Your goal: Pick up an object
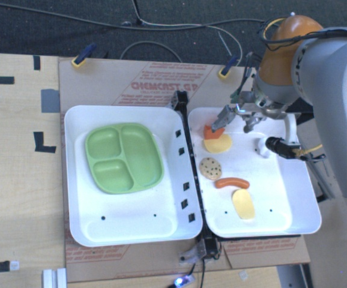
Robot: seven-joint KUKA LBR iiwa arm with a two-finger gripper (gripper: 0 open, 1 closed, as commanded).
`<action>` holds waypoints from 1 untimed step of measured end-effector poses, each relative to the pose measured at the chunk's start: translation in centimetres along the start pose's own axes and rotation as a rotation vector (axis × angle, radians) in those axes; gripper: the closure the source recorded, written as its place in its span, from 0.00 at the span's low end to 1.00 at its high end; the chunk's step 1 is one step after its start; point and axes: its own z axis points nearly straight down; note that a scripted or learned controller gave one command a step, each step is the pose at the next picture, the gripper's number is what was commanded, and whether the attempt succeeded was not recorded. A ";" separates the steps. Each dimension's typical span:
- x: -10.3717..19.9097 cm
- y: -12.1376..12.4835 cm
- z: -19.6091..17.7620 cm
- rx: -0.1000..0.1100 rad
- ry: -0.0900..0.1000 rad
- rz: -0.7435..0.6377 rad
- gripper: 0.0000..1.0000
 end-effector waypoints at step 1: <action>0.4 -0.4 4.4 0.001 0.000 0.000 0.00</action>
